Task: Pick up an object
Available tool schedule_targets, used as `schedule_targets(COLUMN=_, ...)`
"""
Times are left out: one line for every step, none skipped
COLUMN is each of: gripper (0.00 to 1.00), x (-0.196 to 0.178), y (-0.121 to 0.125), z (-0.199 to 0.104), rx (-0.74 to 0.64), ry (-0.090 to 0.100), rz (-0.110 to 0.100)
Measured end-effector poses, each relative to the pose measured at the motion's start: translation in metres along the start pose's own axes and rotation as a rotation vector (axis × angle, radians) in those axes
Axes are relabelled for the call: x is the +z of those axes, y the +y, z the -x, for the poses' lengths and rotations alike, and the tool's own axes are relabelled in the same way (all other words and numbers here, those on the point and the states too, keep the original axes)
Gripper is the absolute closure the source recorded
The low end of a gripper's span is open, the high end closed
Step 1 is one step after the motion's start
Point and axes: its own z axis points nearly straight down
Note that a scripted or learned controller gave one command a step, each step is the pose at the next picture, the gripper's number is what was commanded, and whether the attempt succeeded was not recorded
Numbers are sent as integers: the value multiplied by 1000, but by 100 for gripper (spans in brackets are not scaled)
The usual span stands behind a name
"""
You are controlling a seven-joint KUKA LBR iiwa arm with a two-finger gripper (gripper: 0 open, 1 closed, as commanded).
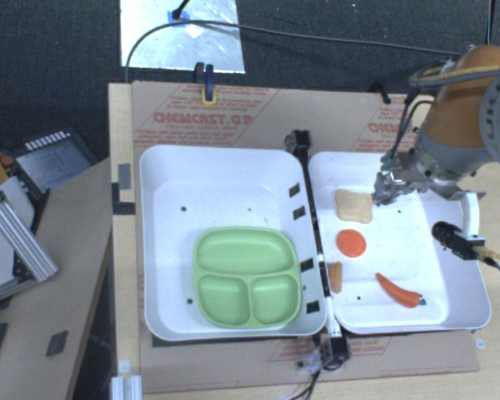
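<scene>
The gripper hangs low over the far half of the right bin, reaching in from the right under the arm's orange band. Whether it has closed or stands apart cannot be told at this slant, and nothing is visibly caught in it.

The nearest candidate is the tan bread-like piece, which lies just to the gripper's left and a little toward the camera, close beside the tip but not plainly touching it. Its long axis runs roughly across the bin, left to right, so the tool sits off its right end rather than above its middle (a short shift leftward would likely be needed before any close).

Farther from the gripper, on the near side, sits the round orange-red piece, almost straight below the bread in the frame. The red chili-shaped item lies well toward the camera, angled down to the right. A small brown piece rests against the bin's left wall. The green divided tray sits in the left bin, far off to the gripper's left.
</scene>
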Motion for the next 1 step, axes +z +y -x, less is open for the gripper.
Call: schedule_targets(gripper=100, x=-61, y=1, z=8, rx=0, ry=-1, rz=1)
